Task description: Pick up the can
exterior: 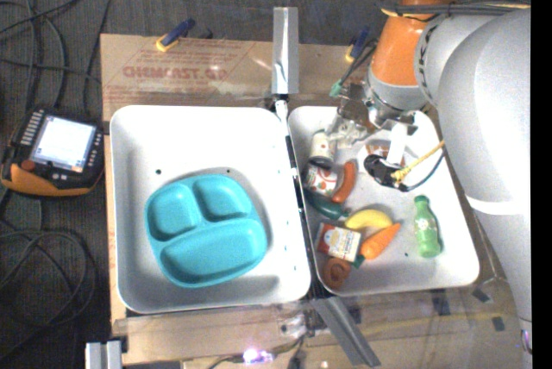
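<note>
Camera view: the small white can with a red label (pixel 322 176) lies in the right-hand shallow white plastic bin (pixel 455 272), close against that bin's left wall and in its far half. The grey arm's gripper (pixel 352 131) hangs over the bin's far-left corner, just beyond the can and apparently not touching it. Whether it is set wide or narrow cannot be told, as metal parts and cables blur together there.

Crowding looks like the main hazard. A red-brown sausage (pixel 346 180) rests right against the can on the side towards the bin's middle, and a dark green vegetable (pixel 327 205) lies just nearer the bin's front. A descent slightly off line could close on the sausage instead, or pinch both. The bin's left wall leaves little room on that side (a jam is likely), and the can's rounded side could roll or squirt out of a shallow grip.
</note>
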Available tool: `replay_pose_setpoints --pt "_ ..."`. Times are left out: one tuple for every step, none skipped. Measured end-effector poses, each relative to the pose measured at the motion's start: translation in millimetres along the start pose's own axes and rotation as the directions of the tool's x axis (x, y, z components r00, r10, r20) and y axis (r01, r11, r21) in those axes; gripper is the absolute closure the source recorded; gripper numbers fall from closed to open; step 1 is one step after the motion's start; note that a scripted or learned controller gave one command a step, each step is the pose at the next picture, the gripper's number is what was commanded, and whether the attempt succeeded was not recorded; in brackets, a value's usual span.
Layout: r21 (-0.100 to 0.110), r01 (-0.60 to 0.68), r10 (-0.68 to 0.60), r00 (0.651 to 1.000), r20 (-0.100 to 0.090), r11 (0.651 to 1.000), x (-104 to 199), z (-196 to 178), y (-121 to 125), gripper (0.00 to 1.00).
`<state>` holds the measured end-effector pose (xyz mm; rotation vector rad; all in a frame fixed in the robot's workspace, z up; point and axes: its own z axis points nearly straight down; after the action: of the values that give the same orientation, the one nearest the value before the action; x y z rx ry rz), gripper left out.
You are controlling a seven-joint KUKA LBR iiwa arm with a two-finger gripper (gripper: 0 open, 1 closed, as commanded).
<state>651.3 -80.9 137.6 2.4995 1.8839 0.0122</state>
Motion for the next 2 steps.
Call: replay_pose_setpoints --pt "0.000 0.000 0.000 1.000 0.000 1.000 -0.1 0.1 -0.1 0.00" --pt "0.004 0.001 -0.001 1.000 -0.001 1.000 0.8 -7.8 -0.7 1.00"
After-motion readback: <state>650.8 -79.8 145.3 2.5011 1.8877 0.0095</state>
